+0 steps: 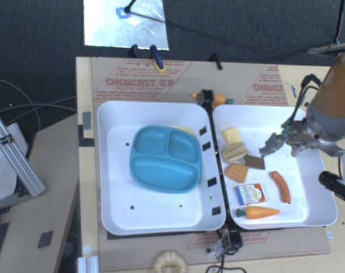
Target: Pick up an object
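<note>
Dark carpet surrounds the bench (104, 78), which carries two shallow white bins side by side. My pincer (271, 145) hangs over the right bin (323, 209), toward its middle, just above the dark brown piece (255, 162). Whether its tips are apart or together, I cannot tell from this angle, and nothing is visibly clamped between them. Judged from this, the pick is not yet done: every object lies on the bin floor, and the descent, the closing and the lift remain.

Contents of the right bin: a yellow cheese block (232, 135) near the far left corner; a bread roll (234, 152) and a waffle (237, 172) along the left edge; a small carton (251, 194) and a carrot (262, 212) near the front edge; a sausage (281, 186) toward the right. The left bin (112, 209) holds a blue divided plate (165, 158) at its centre.
</note>
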Robot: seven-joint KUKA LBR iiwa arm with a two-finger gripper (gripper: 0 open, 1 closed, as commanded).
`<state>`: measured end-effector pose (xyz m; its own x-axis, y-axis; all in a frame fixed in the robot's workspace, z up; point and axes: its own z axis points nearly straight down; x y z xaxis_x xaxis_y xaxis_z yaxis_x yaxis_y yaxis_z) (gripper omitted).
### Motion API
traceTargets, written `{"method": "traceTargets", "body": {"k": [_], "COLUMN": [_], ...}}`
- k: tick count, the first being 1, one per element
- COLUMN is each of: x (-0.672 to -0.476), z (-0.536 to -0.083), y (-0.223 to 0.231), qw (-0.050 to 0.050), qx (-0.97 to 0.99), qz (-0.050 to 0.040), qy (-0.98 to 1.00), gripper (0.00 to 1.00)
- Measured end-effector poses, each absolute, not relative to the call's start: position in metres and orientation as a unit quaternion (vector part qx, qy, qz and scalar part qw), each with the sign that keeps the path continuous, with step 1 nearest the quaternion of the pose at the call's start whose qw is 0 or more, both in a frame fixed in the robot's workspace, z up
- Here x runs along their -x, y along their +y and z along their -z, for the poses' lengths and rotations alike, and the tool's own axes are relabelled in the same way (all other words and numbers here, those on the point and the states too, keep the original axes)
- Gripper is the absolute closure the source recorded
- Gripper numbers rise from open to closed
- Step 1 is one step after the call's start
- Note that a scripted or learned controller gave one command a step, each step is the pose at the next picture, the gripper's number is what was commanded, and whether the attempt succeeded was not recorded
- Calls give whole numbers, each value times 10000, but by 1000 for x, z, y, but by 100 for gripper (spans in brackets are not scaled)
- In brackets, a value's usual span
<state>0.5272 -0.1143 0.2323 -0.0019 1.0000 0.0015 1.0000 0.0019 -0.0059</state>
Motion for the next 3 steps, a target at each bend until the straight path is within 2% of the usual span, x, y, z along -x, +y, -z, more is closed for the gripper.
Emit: {"method": "traceTargets", "body": {"k": [1, 3], "x": [-529, -531], "z": [-236, -137], "y": [-114, -134], "qw": [-5, 14], "qx": [7060, 7069], "qz": [7, -9], "qy": [-7082, -7073], "gripper": [0, 0]}}
